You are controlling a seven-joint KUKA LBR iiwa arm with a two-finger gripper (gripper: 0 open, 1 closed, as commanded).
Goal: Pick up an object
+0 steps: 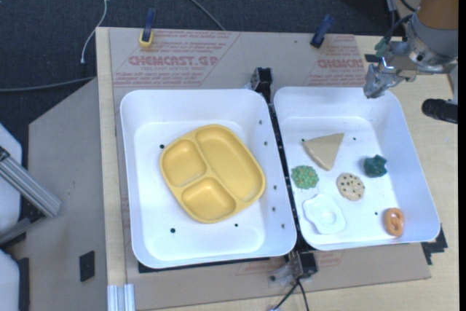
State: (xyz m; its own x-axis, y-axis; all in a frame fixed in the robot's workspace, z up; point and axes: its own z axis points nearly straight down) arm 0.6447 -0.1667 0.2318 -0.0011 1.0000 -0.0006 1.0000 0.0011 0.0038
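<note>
Nothing had been picked up at this moment, so the whole of the task was left to do. The gripper point(376, 84) hung at the far right corner of the right bin point(408, 129), above its rim, with nothing visible between its fingers; whether they stood apart or together could not be told at that size and blur.

All the candidate objects lay on the floor of the right bin, none of them touched. A tan wedge point(325, 150), perhaps a toy slice of cheese or bread, sat nearest the gripper, toward the bin's middle. Beside its near edge lay a round green piece point(305, 175), and next to that a speckled cookie point(350, 186). A dark green lump point(375, 165), probably toy broccoli, rested toward the right wall. A white fried egg point(324, 214) lay at the near side, and an orange pretzel-like ring point(393, 221) sat in the near right corner.

The left bin point(138, 156) held a yellow three-compartment tray point(211, 172), tilted on the diagonal, its compartments bare.

By my judgement the arm was at an approach stage: choosing a target, descending, closing and lifting all remained.
</note>
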